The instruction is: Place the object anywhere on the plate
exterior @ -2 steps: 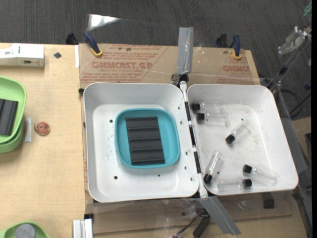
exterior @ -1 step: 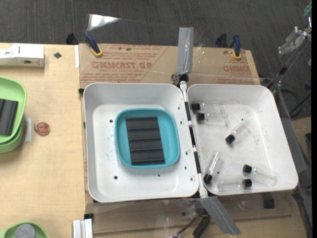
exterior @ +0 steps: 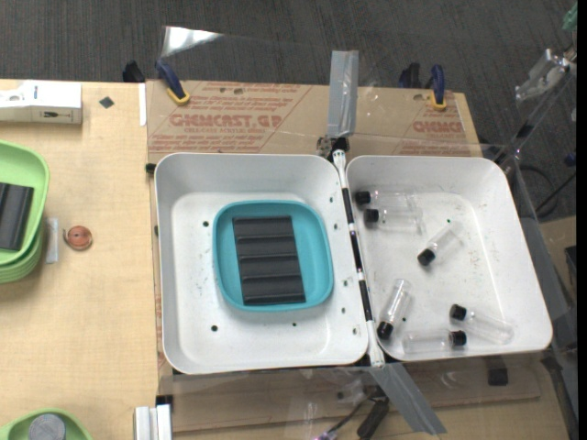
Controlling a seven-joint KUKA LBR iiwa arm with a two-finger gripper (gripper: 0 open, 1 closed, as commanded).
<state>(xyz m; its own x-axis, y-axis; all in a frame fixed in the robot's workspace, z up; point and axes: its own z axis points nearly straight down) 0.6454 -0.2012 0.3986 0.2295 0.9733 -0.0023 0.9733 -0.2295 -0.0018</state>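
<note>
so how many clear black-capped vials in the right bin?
6, though clear glass may hide more. Two at upper left, one mid-bin, one at lower left, two at lower right of the right white bin.

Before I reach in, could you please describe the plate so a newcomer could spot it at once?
Look at the left bin of the two white ones. The plate lies at its middle: a teal, rounded-square dish carrying a dark ribbed block. It is the sole coloured thing in either bin; the right bin holds clear black-capped vials.

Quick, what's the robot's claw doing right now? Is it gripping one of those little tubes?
Gripper: cannot be told from this view. The tubes lie loose in the right bin; the plate sits in the left bin.
</note>
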